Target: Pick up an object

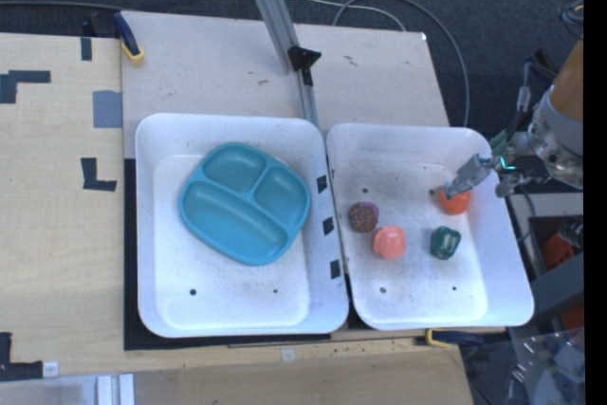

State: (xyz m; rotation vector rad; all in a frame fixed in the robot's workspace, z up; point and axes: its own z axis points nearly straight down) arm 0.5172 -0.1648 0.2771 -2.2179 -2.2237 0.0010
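The right bin (408, 303) holds several small objects. A red-orange piece (454, 202) lies near its right wall. A dark brownish ball (362, 216), a pink-orange ball (389, 242) and a green pepper-like piece (444, 243) lie nearer the middle and front. My gripper (457, 188) reaches in from the right, low over the bin, with its tip at the upper edge of the red-orange piece. The tip hides part of that piece, and whether it is gripped cannot be made out.
The left bin (161, 299) holds a blue divided plate (245, 202). A grey metal rail (275, 5) slants in from the top to the bins' shared wall. A cable (417, 9) loops behind the right bin.
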